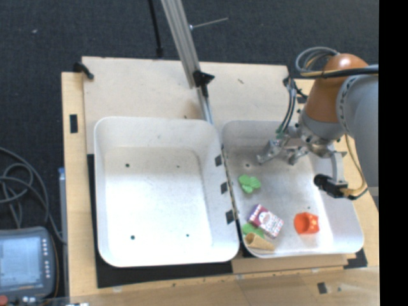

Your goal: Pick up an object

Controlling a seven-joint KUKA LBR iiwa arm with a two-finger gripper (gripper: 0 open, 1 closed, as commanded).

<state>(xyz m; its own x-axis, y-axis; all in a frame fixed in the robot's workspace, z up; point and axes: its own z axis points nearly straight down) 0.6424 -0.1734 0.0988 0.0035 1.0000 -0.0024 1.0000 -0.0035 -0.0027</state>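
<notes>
The right bin (331, 244) holds several small objects: a green piece (249, 183) near its left wall, a pink and white carton (264, 220), a tan cone-shaped piece (259, 240) at the front left corner, and an orange object (306, 223) toward the front right. My gripper (279, 152) hangs over the back of the right bin, fingers spread open with nothing between them. It is well behind the green piece and apart from every object.
The left bin (102, 132) sits beside the right one, sharing a raised middle edge. A slanted metal post (182, 30) rises from behind the bins. A black cable clip (330, 185) hangs off the arm over the right bin's right side.
</notes>
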